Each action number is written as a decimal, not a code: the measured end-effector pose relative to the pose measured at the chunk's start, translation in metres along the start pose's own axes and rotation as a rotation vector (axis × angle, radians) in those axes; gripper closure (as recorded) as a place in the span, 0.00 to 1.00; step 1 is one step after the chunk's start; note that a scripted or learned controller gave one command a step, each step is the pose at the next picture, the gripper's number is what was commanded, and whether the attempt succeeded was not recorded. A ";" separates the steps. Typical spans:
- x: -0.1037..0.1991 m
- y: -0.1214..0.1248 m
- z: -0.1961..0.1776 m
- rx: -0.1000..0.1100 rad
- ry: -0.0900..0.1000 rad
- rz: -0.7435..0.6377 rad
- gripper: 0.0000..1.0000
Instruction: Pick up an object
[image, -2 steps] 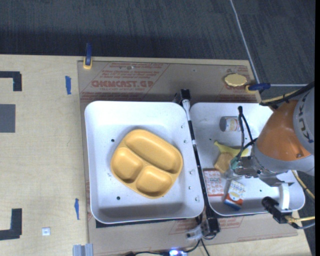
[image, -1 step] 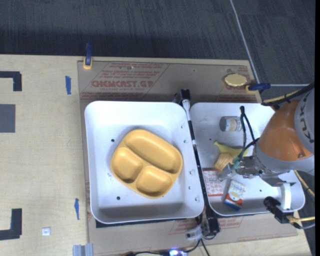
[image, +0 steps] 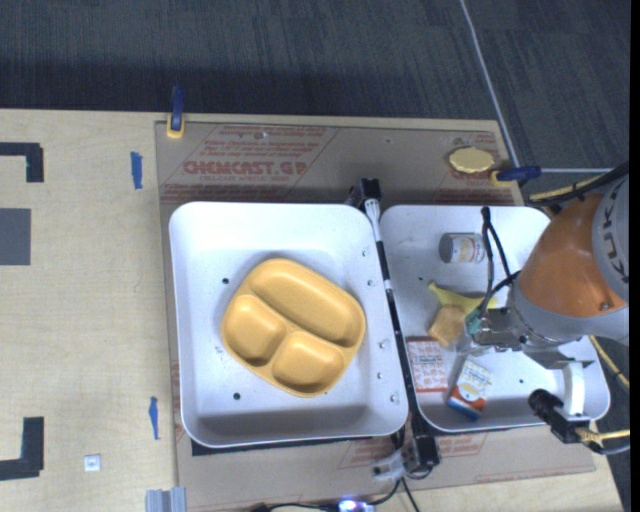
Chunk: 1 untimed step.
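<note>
Two shallow white bins side by side: left bin (image: 190, 300) with a yellow three-hollow plastic tray (image: 292, 325); right bin (image: 420, 235) with a small silver tin (image: 462, 247), a tan wedge-shaped block (image: 446, 325), a flat red-and-white card (image: 427, 363) and a small white carton (image: 470, 388). Grey, orange-banded arm (image: 570, 280) over the right bin, gripper (image: 487, 328) just beside the tan wedge-shaped block. Cannot tell whether gripper stands wide or narrow.

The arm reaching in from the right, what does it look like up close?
The arm is a rounded grey tube with a broad orange band above the wrist. It ends in a small metallic gripper, and a thin black cable curves up from it.
</note>
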<state>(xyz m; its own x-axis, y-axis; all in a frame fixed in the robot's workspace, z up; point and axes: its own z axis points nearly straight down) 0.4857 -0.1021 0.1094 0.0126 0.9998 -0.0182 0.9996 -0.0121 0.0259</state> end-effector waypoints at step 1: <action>0.000 0.000 0.000 0.000 0.000 0.000 0.00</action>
<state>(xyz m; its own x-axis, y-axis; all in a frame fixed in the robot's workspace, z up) 0.4856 -0.1020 0.1093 0.0126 0.9998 -0.0178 0.9996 -0.0121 0.0256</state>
